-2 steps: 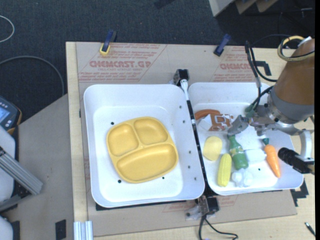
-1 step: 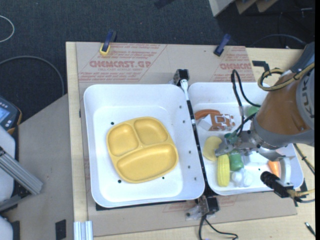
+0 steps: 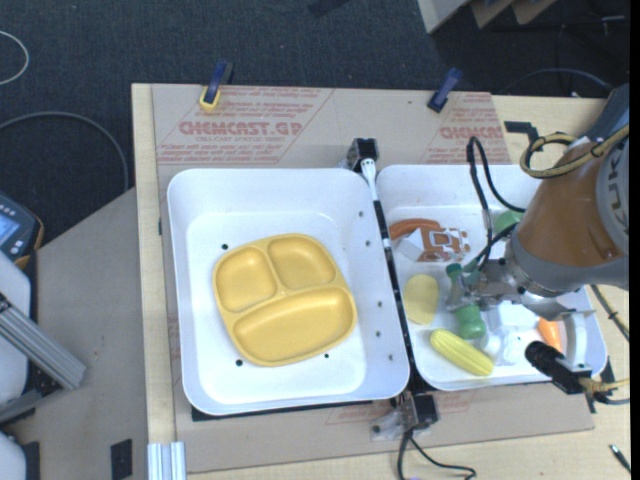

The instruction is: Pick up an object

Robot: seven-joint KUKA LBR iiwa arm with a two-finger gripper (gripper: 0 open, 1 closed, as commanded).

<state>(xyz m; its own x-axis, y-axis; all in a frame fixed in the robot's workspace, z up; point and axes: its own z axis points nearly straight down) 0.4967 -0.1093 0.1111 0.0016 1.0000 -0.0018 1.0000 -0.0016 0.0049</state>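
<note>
The yellow corn cob (image 3: 461, 352) serves as the landmark: it lies tilted in the near part of the right bin (image 3: 428, 370), close to that bin's front wall. Just right of it sits a small pale item (image 3: 511, 347) that is too blurred to name, and further right an orange piece (image 3: 553, 332) shows beside the arm's black bracket. Directly behind the corn, a green object (image 3: 469, 321) lies under the end effector (image 3: 462, 294), which hangs low in the bin just above it. From this slanted view I cannot tell whether the end effector is open or closed, nor whether it touches the green object; nothing is clearly gripped. Left of and slightly behind the corn rests a pale yellow round object (image 3: 421, 298), near the bin's left wall. Further back from the corn lies a white and orange packet (image 3: 430, 240). The grey arm (image 3: 570, 238) with its orange band reaches in from the right, well behind and right of the corn. Far left of the corn, across the bins' shared edge, a yellow divided plate (image 3: 285, 297) lies flat in the left bin (image 3: 200, 203). Both bins sit on the worktop (image 3: 150, 148), which carries a printed brown sheet at the back.
</note>
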